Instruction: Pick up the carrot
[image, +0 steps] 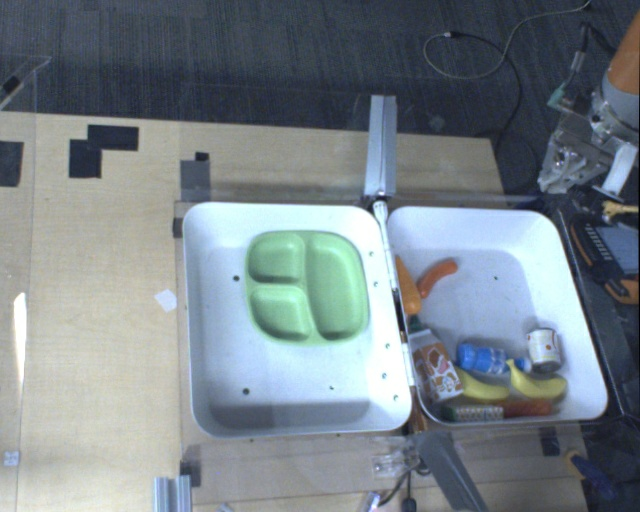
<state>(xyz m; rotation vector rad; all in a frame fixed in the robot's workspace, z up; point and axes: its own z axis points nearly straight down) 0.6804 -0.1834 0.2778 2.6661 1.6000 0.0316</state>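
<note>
The carrot (404, 287) is a slim orange piece lying lengthwise against the left wall of the right bin (560, 250), its darker end pointing toward the near side. My gripper (574, 170) hangs at the far right, beyond the right bin's back right corner and well away from the carrot. Nothing is visibly held in it.
A curved orange-red sausage-like piece (437, 275) lies just right of the carrot. Along the right bin's near edge sit a snack packet (437, 368), a blue bottle (484, 357), a banana (510, 386) and a small can (543, 347). The left bin (215, 390) holds a green divided plate (306, 286).
</note>
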